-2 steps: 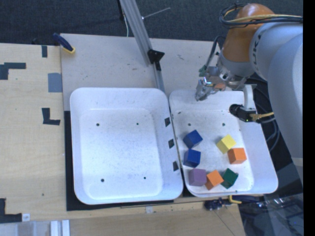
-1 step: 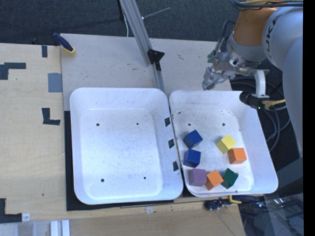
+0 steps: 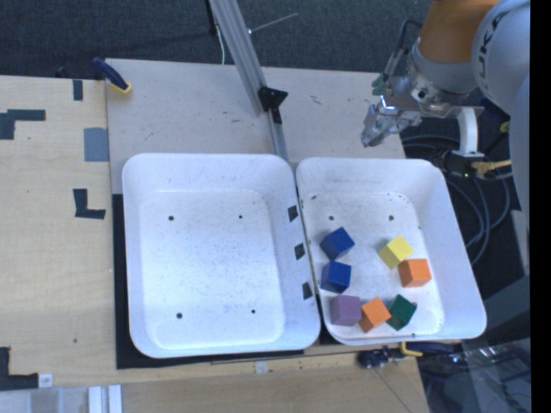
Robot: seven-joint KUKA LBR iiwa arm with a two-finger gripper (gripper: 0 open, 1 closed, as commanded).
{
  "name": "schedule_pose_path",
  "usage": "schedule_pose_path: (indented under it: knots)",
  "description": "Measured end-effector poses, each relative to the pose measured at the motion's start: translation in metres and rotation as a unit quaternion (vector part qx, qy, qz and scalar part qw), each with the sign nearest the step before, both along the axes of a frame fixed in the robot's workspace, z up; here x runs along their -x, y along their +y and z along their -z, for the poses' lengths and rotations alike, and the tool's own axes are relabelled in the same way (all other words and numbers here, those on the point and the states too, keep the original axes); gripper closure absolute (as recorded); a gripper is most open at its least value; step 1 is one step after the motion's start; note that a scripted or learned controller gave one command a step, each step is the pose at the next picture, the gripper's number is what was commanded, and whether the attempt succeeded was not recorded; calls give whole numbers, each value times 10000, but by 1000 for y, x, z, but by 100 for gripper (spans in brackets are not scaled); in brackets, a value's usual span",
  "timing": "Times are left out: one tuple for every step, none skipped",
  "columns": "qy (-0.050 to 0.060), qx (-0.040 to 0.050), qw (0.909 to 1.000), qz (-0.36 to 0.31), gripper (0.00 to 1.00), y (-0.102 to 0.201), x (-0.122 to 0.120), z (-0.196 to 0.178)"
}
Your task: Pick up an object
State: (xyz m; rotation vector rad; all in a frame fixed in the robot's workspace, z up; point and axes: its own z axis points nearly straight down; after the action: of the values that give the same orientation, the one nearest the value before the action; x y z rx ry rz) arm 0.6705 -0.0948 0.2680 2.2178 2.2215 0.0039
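Observation:
The right bin holds several small blocks: two blue ones, a yellow one, an orange one, a purple one, a second orange one and a dark green one. My gripper hangs above the bench just beyond the right bin's far rim, well away from the blocks. Nothing shows between its fingers.
The left bin lies beside the right one. A slanted metal rail runs down to the gap between the bins. Cables lie off the bench at the right. A blue and yellow tool rests at the far left.

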Motion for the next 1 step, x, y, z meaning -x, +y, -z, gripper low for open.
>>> schedule_pose_path:
  knots:
    - [36, -3, 10000, -9, 100, 41, 34, 16]
